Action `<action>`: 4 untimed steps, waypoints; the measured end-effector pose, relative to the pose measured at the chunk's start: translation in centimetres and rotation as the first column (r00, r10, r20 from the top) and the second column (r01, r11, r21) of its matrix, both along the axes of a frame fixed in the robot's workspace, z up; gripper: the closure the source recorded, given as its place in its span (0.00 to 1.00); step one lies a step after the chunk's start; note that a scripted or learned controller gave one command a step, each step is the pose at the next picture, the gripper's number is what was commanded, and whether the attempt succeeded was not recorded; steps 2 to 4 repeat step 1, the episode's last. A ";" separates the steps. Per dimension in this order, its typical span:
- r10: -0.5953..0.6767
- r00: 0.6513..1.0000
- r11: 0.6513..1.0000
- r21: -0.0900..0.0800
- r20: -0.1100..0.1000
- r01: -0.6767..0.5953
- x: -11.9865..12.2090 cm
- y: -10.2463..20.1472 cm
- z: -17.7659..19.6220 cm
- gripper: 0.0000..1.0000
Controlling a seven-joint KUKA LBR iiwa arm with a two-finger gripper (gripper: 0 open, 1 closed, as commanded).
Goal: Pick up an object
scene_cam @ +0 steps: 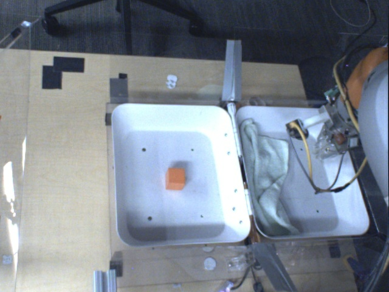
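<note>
The left bin [127,163] holds one small orange cube [175,179] near its middle, and the right bin [346,221] holds a crumpled pale cloth [267,175] along its left wall. The gripper [331,140] hangs over the right bin's upper right part, well apart from the cube, with yellow cables [310,163] looping beside it. No writing can be read.

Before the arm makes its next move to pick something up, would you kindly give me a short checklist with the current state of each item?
1. Orange cube lies in the left bin, nothing on it: ok.
2. Cloth lies bunched in the right bin: ok.
3. Gripper is over a target: not ok, it sits above the right bin's far right.
4. Fingers' state: cannot tell.
5. Object held: cannot tell.
</note>
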State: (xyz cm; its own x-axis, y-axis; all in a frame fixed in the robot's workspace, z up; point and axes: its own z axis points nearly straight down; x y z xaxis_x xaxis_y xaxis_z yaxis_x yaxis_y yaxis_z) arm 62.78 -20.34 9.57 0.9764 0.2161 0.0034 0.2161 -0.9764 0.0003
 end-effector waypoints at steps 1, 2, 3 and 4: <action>-0.009 1.000 1.000 -0.001 0.000 0.009 0.4 -0.1 11.4 1.00; -0.009 1.000 1.000 -0.001 0.000 0.009 0.4 -0.1 11.4 1.00; -0.009 1.000 1.000 -0.001 0.000 0.009 0.4 -0.1 11.4 1.00; -0.009 1.000 1.000 -0.001 0.000 0.009 0.4 -0.1 11.4 1.00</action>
